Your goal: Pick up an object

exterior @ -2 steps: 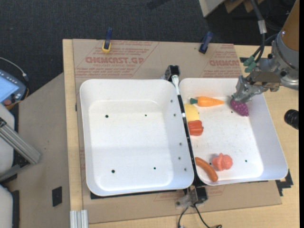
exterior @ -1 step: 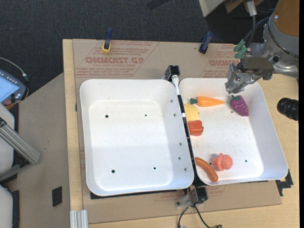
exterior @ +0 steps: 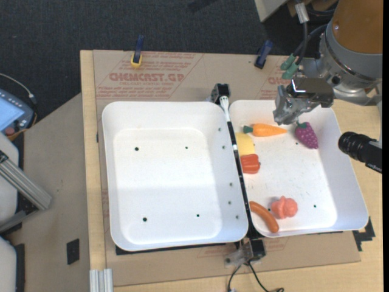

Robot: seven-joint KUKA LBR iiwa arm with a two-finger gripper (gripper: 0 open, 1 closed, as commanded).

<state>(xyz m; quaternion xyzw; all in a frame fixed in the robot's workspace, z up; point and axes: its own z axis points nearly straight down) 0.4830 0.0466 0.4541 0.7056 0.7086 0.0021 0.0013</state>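
Observation:
The right bin (exterior: 340,181) holds several toy foods. An orange carrot (exterior: 266,129) with a green top lies near its far edge, and a purple bunch of grapes (exterior: 307,135) sits just to its right. My gripper (exterior: 287,114) hangs right above the carrot's right end, at the bin's far side. A yellow piece (exterior: 244,143) and a red pepper (exterior: 250,163) lie against the bin's left wall. Near the front lie a pink piece (exterior: 284,207) and an orange sausage (exterior: 264,216).
The left bin (exterior: 121,163) sits beside the right one, and a black clamp (exterior: 220,92) holds their shared rim at the back. Blue clips (exterior: 263,52) pin the cardboard base. A black cylinder (exterior: 360,146) juts in at the right edge.

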